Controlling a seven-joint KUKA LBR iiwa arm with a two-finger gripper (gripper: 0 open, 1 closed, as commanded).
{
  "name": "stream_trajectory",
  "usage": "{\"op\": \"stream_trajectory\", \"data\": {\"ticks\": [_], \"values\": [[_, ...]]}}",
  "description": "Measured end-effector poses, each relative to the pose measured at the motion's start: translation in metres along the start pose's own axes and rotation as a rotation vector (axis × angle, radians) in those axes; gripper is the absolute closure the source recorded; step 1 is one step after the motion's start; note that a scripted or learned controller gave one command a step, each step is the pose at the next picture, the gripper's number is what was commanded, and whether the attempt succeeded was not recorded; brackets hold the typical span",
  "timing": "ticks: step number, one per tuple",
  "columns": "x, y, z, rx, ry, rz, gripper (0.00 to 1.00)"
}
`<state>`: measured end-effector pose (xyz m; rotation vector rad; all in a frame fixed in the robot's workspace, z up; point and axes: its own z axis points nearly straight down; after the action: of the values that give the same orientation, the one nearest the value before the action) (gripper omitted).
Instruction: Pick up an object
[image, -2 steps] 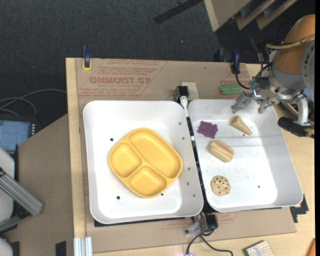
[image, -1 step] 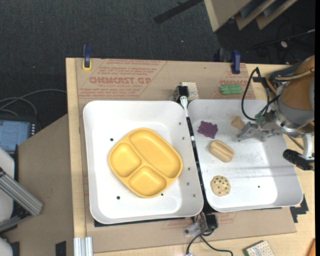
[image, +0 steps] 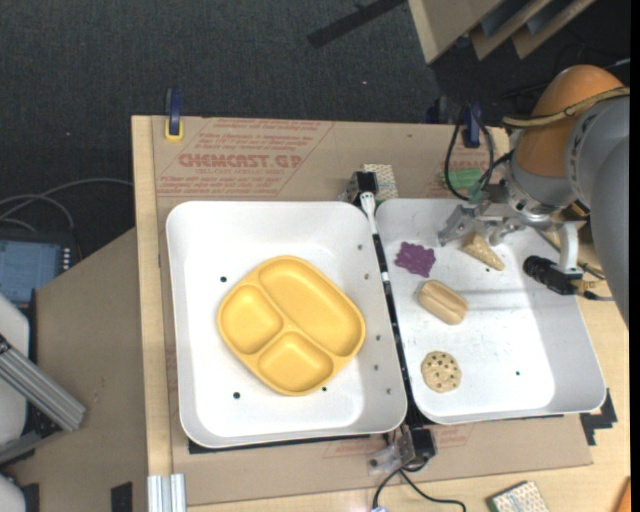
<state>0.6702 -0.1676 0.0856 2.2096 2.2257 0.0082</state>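
Observation:
My gripper (image: 478, 228) hangs over the far part of the right bin (image: 560, 390), with its two grey fingers spread open. A tan wedge-shaped piece (image: 484, 251) lies just in front of the fingertips, close to them but not clamped between them. Further into the same bin lie a purple piece (image: 415, 258), a tan bread roll (image: 442, 301) and a round speckled cookie (image: 440, 370).
The left bin (image: 190, 300) holds a yellow three-compartment plate (image: 290, 323). A ridge between the bins (image: 385, 290) separates them. The arm's grey and orange body (image: 570, 130) fills the upper right. The bench's cardboard top (image: 250, 150) runs behind the bins.

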Motion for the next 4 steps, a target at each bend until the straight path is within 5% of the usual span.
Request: {"op": "stream_trajectory", "data": {"ticks": [1, 2, 3, 4], "values": [[-0.049, -0.043, -0.181, -0.011, -0.009, 0.011, 0.0], [-0.045, -0.078, -0.01, 0.005, 0.001, 0.005, 0.0], [0.017, -0.046, 0.001, 0.004, 0.001, 0.0, 0.0], [0.002, 0.0, -0.074, -0.004, -0.004, 0.005, 0.0]]}}
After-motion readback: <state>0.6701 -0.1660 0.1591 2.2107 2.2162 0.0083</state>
